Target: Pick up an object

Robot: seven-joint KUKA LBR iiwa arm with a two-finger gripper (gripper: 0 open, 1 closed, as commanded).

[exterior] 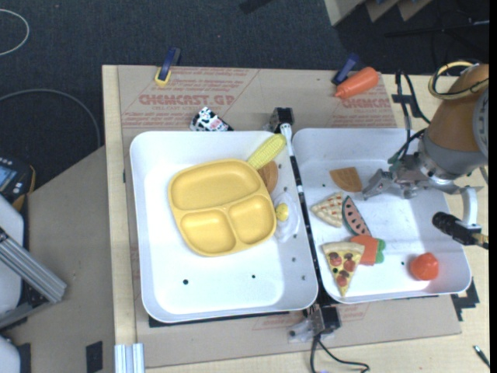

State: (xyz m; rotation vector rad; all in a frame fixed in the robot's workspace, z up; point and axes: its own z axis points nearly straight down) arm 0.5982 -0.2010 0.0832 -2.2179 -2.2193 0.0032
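Right bin (454, 282), contents lying loose: 2 pizza slices (329, 208) (340, 259), watermelon wedge (356, 217), brown piece (346, 179), tomato (424, 266), small red-and-green item (370, 249). Gripper (386, 182) hovering just right of the brown piece, fingers spread apart and holding nothing. Left bin (155, 286) bearing 1 yellow divided plate (222, 205), with corn cob (265, 151) resting at its upper edge (partly overlapping).
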